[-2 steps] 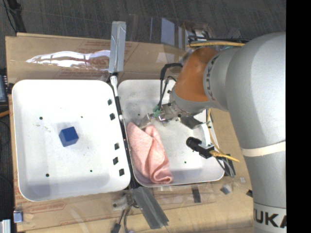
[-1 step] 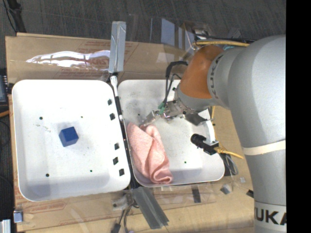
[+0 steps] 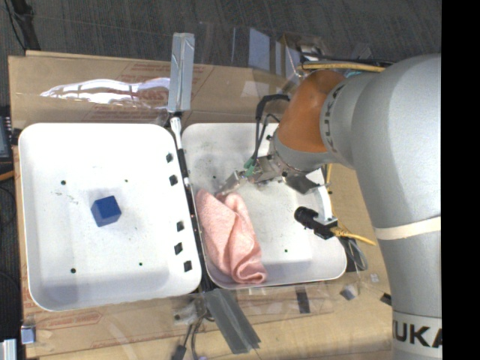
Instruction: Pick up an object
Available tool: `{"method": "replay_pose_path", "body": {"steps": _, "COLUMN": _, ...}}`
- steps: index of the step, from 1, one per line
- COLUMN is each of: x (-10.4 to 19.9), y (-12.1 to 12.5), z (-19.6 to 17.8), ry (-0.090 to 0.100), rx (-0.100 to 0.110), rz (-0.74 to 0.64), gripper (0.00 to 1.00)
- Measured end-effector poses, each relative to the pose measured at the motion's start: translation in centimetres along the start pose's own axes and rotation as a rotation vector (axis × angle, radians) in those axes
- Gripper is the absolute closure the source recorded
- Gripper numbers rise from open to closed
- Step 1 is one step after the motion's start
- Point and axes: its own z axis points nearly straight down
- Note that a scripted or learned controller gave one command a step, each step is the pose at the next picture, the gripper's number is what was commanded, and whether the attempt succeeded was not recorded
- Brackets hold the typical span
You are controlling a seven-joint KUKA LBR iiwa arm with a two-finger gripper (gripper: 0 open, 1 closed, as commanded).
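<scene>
pink cloth (image 3: 231, 233) just below gripper (image 3: 238, 177)

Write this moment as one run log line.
pincer: over right bin, above pink cloth | blue cube: left bin | grasp: unconfirmed

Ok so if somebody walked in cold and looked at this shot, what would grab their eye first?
Probably the big grey arm with its orange band, coming in from the right and covering much of the right bin. Next, the pink cloth bunched along that bin's left wall, with the gripper just above its top end. Last, the small blue cube alone in the left bin.
</scene>
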Motion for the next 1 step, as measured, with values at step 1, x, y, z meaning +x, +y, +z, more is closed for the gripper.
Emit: {"method": "replay_pose_path", "body": {"steps": 1, "x": 2.06, "y": -5.72, "z": 0.09, "ry": 0.001, "rx": 0.001, "rz": -0.06, "gripper": 0.0}}
